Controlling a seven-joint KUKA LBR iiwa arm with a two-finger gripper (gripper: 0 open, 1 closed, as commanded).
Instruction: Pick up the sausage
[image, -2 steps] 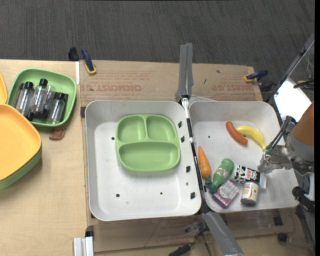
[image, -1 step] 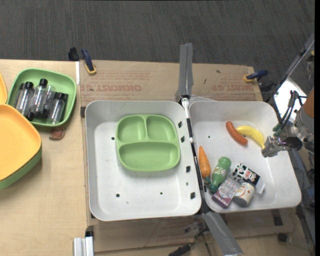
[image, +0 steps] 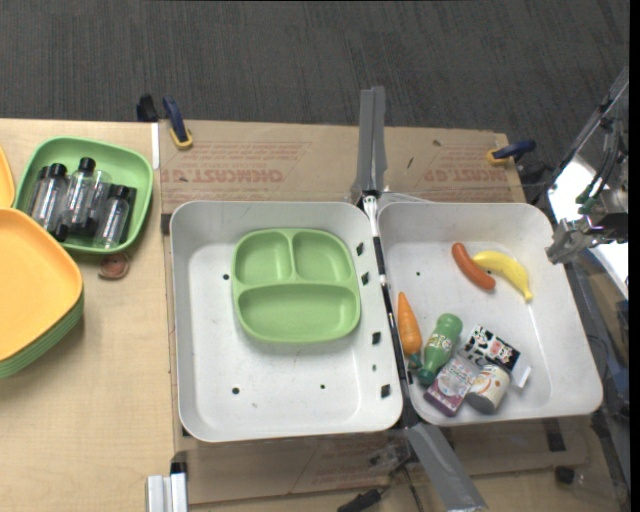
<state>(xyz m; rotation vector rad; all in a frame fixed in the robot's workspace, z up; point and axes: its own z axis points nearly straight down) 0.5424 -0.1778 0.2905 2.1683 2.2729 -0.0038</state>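
In the camera view the sausage (image: 473, 267) lies far in the right bin (image: 560, 395), touching the banana (image: 506, 272) on its right, so a clean grasp should descend along its left side, though the gripper's (image: 578, 236) state I cannot tell.

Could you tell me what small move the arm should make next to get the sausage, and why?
Probably move the gripper left over the right bin toward the sausage. The sausage lies beside the banana, away from the gripper at the bin's right edge.
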